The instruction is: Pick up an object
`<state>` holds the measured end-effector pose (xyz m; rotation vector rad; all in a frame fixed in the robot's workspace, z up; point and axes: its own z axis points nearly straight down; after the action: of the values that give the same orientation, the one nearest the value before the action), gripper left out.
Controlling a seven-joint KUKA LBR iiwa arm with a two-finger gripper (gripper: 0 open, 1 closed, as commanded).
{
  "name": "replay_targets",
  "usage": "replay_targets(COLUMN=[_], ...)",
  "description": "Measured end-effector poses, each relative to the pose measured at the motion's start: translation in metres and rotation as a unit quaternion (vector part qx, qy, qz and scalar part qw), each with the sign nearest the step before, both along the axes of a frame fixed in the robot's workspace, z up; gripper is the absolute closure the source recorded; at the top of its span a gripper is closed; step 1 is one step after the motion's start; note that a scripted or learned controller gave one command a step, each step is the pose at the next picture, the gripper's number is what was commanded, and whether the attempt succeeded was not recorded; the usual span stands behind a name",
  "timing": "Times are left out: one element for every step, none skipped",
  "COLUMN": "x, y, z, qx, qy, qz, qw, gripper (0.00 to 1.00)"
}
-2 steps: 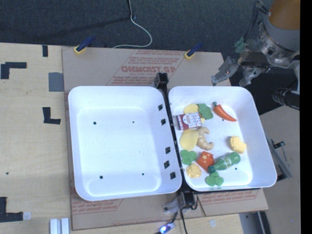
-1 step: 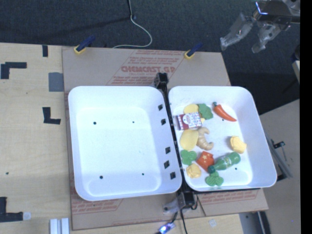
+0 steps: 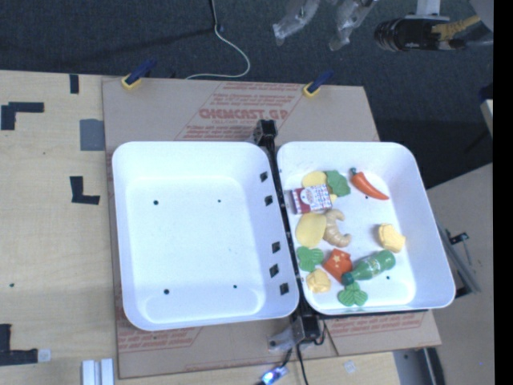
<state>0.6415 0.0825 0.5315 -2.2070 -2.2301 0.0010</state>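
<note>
In right bin (image 3: 417,183): 1 chili (image 3: 369,184), 1 cucumber (image 3: 372,265), 1 packet (image 3: 310,200).

Translucent pale fingers (image 3: 290,21) hang from a dark wrist with white and black fittings.

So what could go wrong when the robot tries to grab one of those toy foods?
1. The toys in the right bin are crowded; around the red packet the jaws might bump a neighbour or catch two.
2. The red chili and the yellow piece are small and may slip out.
3. The gripper hangs beyond the bins, jaws apart, so a descent could miss.
</note>
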Motion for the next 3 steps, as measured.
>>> replay_targets(x=[-0.041,0.0,-0.007], y=[0.107,0.151,0.151], z=[-0.152,-0.067,0.008], qx=[-0.0016,0.0004,0.0001], qy=[0.008,-0.005,-0.005], qz=[0.001,-0.003,-0.004], qw=[1.0,1.0,1.0], gripper=[1.0,1.0,1.0])
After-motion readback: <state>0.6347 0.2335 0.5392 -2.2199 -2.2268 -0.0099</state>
